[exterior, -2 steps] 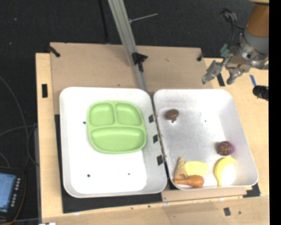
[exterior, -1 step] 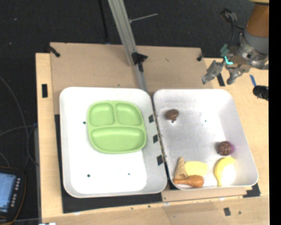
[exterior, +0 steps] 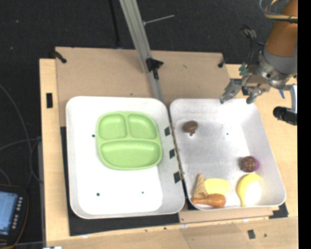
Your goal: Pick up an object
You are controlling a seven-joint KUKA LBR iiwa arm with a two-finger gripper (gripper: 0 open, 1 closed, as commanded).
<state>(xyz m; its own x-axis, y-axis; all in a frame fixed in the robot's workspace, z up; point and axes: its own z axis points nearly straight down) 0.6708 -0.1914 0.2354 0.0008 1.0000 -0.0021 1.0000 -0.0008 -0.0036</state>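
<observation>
Camera view
Arm: the grey arm [exterior: 281,38] with its orange band comes in from the right and ends above the far right corner of the right bin.
Gripper: the gripper [exterior: 236,95] hangs over the far edge of the right bin, its two fingers spread apart with nothing between them.
Right bin: the right bin [exterior: 217,154] holds five small things, all apart from the gripper.
Brown mushroom: the brown mushroom [exterior: 190,126] stands near the bin's left wall, toward the far side.
Purple ball: the dark purple ball [exterior: 249,164] lies near the right wall, just behind the banana.
Banana: the yellow banana [exterior: 249,188] lies in the near right corner.
Cheese: the pale yellow cheese piece [exterior: 216,185] lies along the near edge, beside the banana.
Carrot: the orange carrot [exterior: 211,201] lies at the near edge, touching the cheese piece.
Left bin: the left bin [exterior: 119,198] carries a green divided plate [exterior: 129,141] toward its far side.
Bench: the wooden bench [exterior: 103,69] bears both bins side by side.
</observation>
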